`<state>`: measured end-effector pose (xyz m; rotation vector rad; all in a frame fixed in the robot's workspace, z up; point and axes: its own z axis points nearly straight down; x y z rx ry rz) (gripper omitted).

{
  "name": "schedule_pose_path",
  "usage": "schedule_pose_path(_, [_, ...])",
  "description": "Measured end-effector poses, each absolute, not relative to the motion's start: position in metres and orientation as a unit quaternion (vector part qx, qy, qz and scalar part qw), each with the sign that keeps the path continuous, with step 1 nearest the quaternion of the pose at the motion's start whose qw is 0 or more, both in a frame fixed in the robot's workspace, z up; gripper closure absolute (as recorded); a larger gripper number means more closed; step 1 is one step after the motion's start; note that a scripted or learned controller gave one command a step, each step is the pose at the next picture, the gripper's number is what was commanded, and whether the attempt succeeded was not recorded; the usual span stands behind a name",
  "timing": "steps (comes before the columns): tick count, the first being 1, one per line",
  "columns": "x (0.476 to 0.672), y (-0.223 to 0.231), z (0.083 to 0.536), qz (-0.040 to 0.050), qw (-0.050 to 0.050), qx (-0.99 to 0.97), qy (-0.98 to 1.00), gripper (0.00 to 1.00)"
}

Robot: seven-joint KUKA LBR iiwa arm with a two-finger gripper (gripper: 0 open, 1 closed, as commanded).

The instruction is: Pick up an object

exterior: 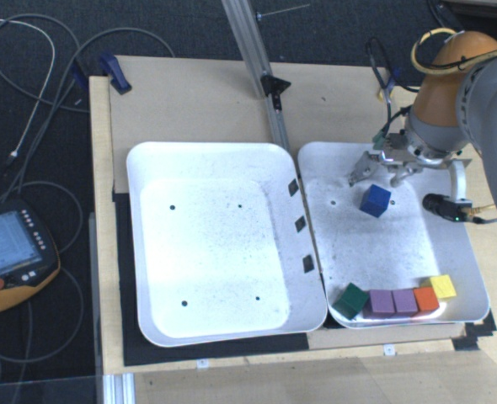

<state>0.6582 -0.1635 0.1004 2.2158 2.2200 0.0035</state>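
The arm (491, 99) is smooth matte grey and rounded, with a glossy orange band (446, 91) bulging above the wrist. A thin yellow cable (427, 47) loops at the band's far side, beside dark cables. The hand (375, 173) is small, of bare silvery metal, with two slim fingers (358, 173).

Pale wooden bench (189, 99) with two white bins side by side.
The left bin (139, 171) and the right bin (358, 255) sit at centre frame on a black mat (215, 346); a blue clamp (114, 72) grips the bench's upper-left corner.
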Motion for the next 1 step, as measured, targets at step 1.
schedule_pose_path(1, [0.6225,-0.1306,0.0998,-0.0009,-0.002,0.706,0.708,0.0])
